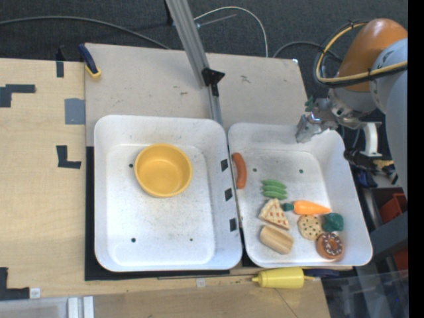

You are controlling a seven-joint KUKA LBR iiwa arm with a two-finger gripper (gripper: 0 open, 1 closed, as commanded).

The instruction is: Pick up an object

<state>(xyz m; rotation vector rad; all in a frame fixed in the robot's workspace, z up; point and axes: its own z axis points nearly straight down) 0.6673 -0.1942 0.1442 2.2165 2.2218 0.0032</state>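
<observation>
The right bin (pixel 265 141) holds several toy foods: a hot dog sausage (pixel 239 169) by its left wall, a green pea pod (pixel 273 189), a carrot (pixel 310 208), a pizza slice (pixel 273 214), a bread roll (pixel 275 239), a cookie (pixel 308 226), a dark green piece (pixel 332 221) and a chocolate donut (pixel 329 245). My gripper (pixel 306 130) hangs over the bin's far right corner, well away from the food. Nothing shows between its tips.
A yellow bowl (pixel 163 169) sits in the left bin (pixel 112 138). A yellow mustard bottle (pixel 281 278) lies on the bench in front of the right bin. A slanted metal post (pixel 192 35) rises behind the bins. Cables run along the back.
</observation>
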